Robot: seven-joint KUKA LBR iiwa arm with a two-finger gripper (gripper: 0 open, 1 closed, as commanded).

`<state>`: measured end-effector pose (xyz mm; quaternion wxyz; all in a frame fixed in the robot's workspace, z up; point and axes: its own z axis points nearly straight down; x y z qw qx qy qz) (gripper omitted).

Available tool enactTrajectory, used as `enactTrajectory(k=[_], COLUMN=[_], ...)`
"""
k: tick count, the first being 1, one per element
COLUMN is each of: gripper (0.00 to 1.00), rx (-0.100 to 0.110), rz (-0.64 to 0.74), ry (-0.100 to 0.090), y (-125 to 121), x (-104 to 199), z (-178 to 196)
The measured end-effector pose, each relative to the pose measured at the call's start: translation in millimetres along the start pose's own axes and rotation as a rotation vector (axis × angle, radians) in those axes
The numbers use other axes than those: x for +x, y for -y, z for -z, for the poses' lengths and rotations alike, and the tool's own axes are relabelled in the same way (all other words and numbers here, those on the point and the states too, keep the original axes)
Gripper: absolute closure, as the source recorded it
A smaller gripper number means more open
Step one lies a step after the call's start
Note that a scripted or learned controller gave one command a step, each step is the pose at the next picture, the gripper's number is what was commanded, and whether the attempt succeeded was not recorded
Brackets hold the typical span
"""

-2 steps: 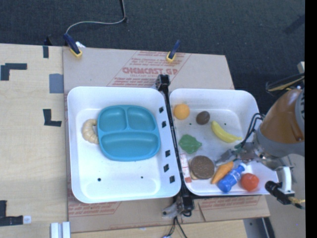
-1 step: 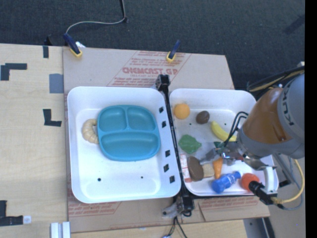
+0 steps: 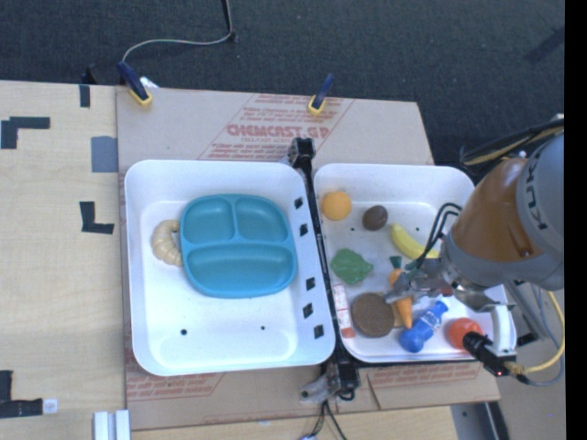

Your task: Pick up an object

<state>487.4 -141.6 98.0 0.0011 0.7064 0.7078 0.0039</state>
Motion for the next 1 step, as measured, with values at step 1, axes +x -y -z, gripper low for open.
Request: enactTrajectory(k=[1], gripper=[1.00], rx=[0.008], rz=[0.000], ry=[0.003], y=[-41.7], x=[62.5], z=[85.6])
